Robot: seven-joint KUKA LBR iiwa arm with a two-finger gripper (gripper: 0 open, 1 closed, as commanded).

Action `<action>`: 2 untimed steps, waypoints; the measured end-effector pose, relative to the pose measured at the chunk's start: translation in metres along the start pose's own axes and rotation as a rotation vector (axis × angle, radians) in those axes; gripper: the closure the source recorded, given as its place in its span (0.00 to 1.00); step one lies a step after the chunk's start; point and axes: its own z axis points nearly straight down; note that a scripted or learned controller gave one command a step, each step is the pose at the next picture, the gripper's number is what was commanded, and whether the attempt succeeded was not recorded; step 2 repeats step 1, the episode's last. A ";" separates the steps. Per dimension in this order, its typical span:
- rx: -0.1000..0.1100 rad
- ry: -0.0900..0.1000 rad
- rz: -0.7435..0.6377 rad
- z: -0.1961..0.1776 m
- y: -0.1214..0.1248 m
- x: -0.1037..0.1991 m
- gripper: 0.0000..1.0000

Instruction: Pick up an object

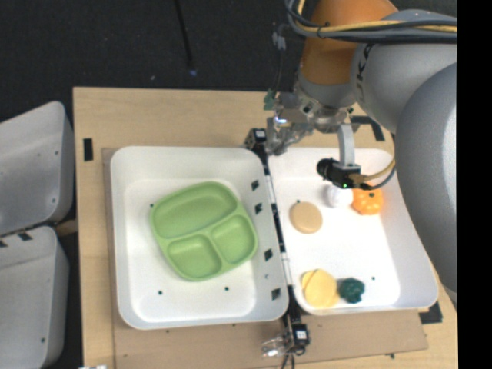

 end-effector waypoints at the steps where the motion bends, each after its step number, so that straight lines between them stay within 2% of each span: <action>1: -0.002 0.000 -0.001 -0.007 -0.001 0.057 1.00; 2: -0.002 0.000 -0.001 -0.007 -0.001 0.057 1.00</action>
